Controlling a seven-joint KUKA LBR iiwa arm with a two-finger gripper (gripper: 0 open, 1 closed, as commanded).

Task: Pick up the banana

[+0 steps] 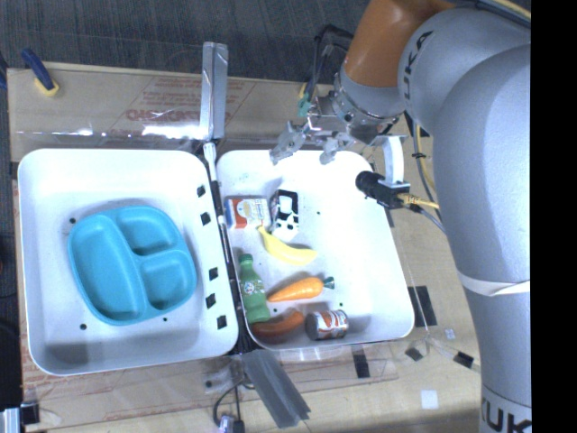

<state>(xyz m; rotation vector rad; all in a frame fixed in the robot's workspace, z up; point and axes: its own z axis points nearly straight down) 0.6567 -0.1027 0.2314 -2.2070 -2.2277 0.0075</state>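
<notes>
One banana lay at six o'clock from the released, empty end effector, long axis running ten-to-four.

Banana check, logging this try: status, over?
Gripper open above right bin's far rim. Yellow curved banana lying free mid-bin. Black-and-white carton touches its far end.
</notes>
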